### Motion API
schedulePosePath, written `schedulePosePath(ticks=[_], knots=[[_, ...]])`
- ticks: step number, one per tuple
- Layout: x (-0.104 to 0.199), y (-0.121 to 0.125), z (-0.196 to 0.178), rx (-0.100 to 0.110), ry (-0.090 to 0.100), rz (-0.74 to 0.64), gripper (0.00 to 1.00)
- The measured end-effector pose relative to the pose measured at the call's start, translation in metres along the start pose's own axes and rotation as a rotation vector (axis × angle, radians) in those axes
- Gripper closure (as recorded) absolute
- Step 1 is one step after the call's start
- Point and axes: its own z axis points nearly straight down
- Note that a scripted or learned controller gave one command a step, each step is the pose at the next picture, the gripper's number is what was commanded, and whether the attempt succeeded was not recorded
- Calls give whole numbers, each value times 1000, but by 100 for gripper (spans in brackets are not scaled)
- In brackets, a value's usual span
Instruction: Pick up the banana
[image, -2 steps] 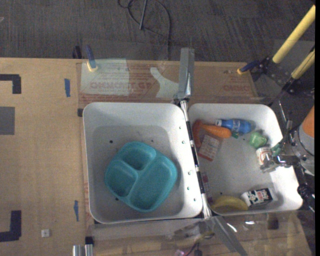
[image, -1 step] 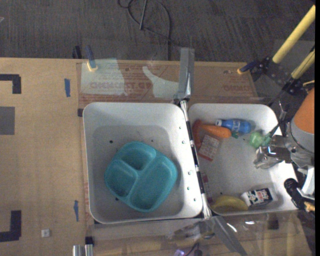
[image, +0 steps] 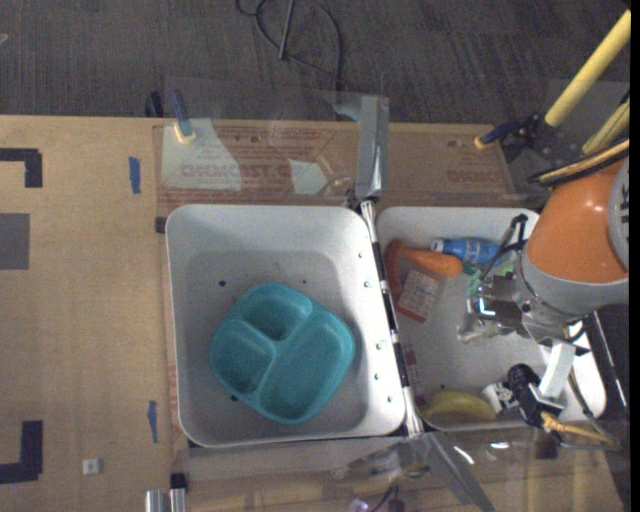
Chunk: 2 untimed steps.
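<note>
Brown bench (image: 80, 300) w/ two white bins side by side; dark floor behind. Landmark = the metal divider (image: 385, 300) between the bins. Left of it, the left bin (image: 200, 240) holds a teal tray (image: 283, 350) w/ sections, lying flat near the middle. Right of it, the right bin (image: 450, 340) holds the small stuff; an orange bottle (image: 425, 272) lies just beside the divider, a blue bottle (image: 470, 246) a bit further right, near the back wall. The banana (image: 460, 406) lies right of the divider too, down in the front corner, close to the front wall; prob. it slid there, so it sits tucked in low. The arm (image: 575, 240), grey & orange, comes in from the right & hangs over the right bin, since the banana is on that side. The gripper (image: 490, 315) is under it, further back than the banana & apart from it; nothing is held. Can't tell its state, too blurry. Job not done yet; next it likely needs to go toward the front corner, & the walls there could get in the way.
</note>
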Motion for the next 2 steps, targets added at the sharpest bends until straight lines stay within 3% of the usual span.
schedulePosePath(ticks=[1,2], knots=[[-64,18,87,-2,-1,-173,100],[-84,76,111,-6,-2,-197,100]])
